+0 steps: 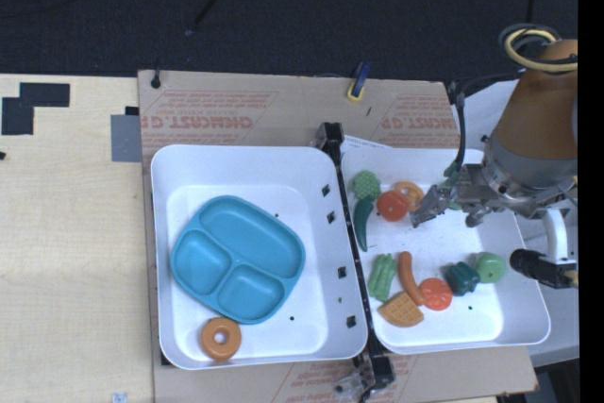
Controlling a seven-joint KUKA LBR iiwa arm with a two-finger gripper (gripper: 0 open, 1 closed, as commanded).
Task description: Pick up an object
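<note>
Over the bench, looking down: two bins side by side, and I'm coming in from the right of the camera view.
Left white plastic bin (179,175): carries the blue three-compartment plastic tray (238,257), the biggest thing on show, with an orange ring-shaped toy donut (220,338) just off its lower edge.
Right white plastic bin (528,321): this is my bin, full of toy food, and my grey arm with the orange band (543,118) hangs over its upper right corner.
My two-finger gripper (427,209): low over the upper middle of the right bin, fingers pointing toward the centre divider. Whether they're spread or closed, I cannot tell; nothing shows between them.
Target, round red toy tomato (393,205): lies just beside my fingertips, on their left as the camera shows it, touching an orange ring-shaped toy piece (410,193). That's the relation that matters: a short push leftward and slightly down, I reckon. Being round, it has no long axis to line up with.
Green toy broccoli (366,184) and dark green curved toy pepper (363,222): crowding the tomato's far side, so an overshoot could nudge them.
Lower cluster: orange toy carrot (408,275), red round toy (435,293), green ball (490,267), all well apart from my fingertips.
</note>
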